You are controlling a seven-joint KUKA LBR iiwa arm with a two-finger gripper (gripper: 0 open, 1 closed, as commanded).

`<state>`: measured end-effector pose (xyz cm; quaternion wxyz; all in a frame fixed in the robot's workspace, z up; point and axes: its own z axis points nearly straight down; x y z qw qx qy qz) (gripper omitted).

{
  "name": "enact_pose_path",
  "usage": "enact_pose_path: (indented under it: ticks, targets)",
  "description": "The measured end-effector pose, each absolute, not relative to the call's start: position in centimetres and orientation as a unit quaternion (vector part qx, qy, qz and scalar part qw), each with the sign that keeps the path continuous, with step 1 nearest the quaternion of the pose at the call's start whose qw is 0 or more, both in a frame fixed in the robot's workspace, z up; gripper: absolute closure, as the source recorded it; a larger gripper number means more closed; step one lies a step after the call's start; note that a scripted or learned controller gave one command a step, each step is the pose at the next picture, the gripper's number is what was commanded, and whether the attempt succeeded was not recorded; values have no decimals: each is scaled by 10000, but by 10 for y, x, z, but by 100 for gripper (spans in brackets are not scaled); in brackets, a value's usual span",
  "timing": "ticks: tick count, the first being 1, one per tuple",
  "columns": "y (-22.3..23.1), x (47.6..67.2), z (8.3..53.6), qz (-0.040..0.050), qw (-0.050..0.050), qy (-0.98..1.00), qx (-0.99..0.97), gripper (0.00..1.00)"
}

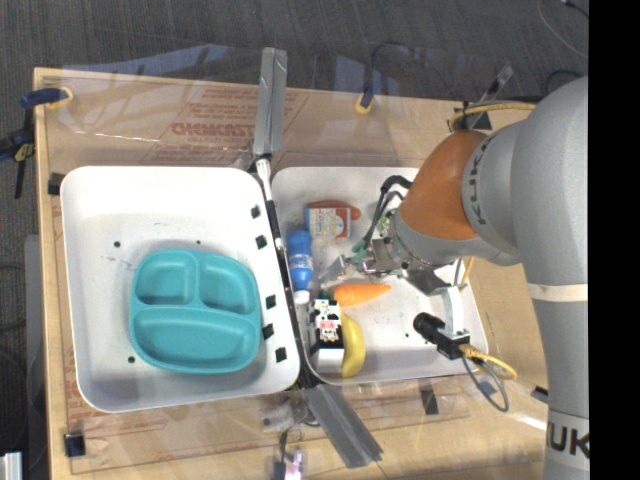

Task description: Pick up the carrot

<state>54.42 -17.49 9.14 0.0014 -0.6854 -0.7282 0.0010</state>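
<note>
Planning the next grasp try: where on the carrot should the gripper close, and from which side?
Probably on the carrot's thicker middle, coming straight down from above. It lies flat on the bin floor, long axis left to right, so the fingers should close across its width.

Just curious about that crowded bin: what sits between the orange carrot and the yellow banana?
In the camera view, bare white bin floor separates the carrot from the banana; a cow-patterned carton lies beside the banana.

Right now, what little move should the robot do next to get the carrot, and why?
Probably lower a little and close the jaws on the carrot. The gripper hovers just above it in the right bin, and the carrot lies apart from the banana.
</note>
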Motion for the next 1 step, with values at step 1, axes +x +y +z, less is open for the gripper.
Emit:
enact_pose_path:
  ticks: [1]
  targets:
    - [-175, 545, 101, 12, 14, -7300, -6835, 100]
